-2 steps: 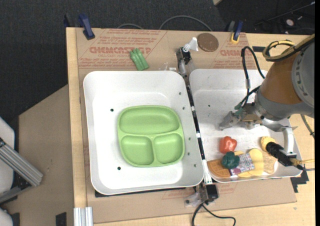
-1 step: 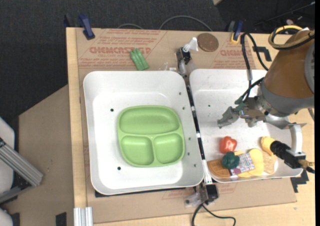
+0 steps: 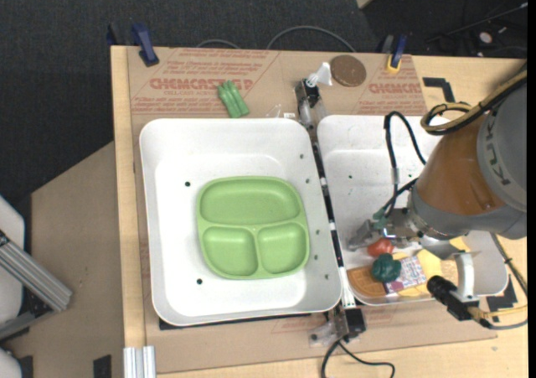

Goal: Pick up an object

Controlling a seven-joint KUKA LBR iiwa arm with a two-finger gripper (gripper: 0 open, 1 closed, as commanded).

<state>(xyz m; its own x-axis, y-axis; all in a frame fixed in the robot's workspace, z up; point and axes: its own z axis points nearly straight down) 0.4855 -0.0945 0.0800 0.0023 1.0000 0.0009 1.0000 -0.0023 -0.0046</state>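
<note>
My gripper (image 3: 374,236) reaches down into the near part of the right bin (image 3: 356,154), coming from the right under the arm's orange band. Its metal fingers (image 3: 365,235) stand just above a small red object (image 3: 381,247). Right below that lies a dark green toy (image 3: 386,268), then a tan flat piece (image 3: 365,283), a colourful printed item (image 3: 406,278) and a yellow object (image 3: 430,262). I cannot make out whether anything sits between the fingers.
The left bin (image 3: 167,200) holds a green three-compartment plate (image 3: 251,226). A green clip (image 3: 233,100) and a brown disc (image 3: 347,71) lie on the cardboard behind the bins. Black cables (image 3: 402,142) loop over the right bin.
</note>
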